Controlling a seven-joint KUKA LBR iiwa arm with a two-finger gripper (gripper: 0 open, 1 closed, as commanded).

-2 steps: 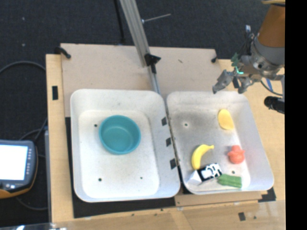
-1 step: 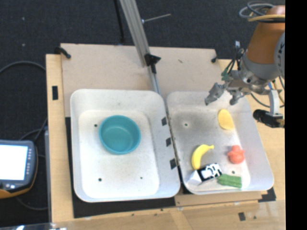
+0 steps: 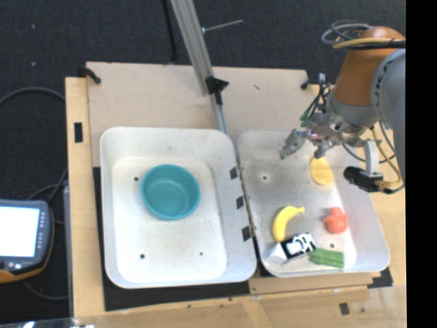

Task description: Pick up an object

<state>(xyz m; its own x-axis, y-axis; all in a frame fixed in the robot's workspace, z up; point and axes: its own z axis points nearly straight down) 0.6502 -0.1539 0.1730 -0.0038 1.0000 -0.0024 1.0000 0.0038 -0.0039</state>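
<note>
Hanging above the back of the right bin (image 3: 382,251), the jaws (image 3: 308,144) look spread apart, one finger reaching left and the other pointing down toward a pale yellow piece (image 3: 321,172), with nothing between them. That yellow piece, probably a toy lemon or similar, lies just below the jaws on the bin floor and seems the nearest candidate to pick up. It looks small, light and rounded, likely smooth plastic, so it could squirt sideways if pinched off-centre; closing across its narrower width near the middle would be the safer hold. Further forward in the same bin lie a banana (image 3: 286,221), a red piece (image 3: 335,221), a small black and white thing (image 3: 298,245) and a green pod (image 3: 327,257) beside it. The banana is curved and should be taken across its middle, while the green pod lies flat and low and may be hard to get under. In the left bin (image 3: 116,142) sits a blue bowl (image 3: 171,191), well apart from the arm; its thin rim would be the only place to pinch. Both bins rest on the table (image 3: 136,94).
</note>
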